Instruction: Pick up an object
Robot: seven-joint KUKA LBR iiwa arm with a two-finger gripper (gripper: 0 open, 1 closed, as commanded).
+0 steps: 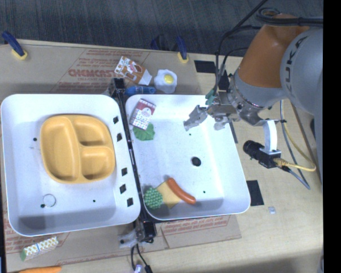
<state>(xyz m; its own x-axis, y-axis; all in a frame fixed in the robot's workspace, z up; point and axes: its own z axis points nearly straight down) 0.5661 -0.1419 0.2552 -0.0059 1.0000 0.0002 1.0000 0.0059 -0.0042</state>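
I see my gripper spread open and empty at the right bin's upper edge, so picking remains.

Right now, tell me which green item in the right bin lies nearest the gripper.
The green leafy piece under the small carton, by the bin's upper left corner. The other green item sits at the bottom edge, farther from the gripper.

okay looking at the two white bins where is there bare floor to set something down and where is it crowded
Right bin: a broad bare patch in the middle, between the gripper above and the hot dog below. Its left wall is crowded near the snack packet and the green brush. Left bin: the yellow tray fills the middle; a bare strip runs along the near edge.
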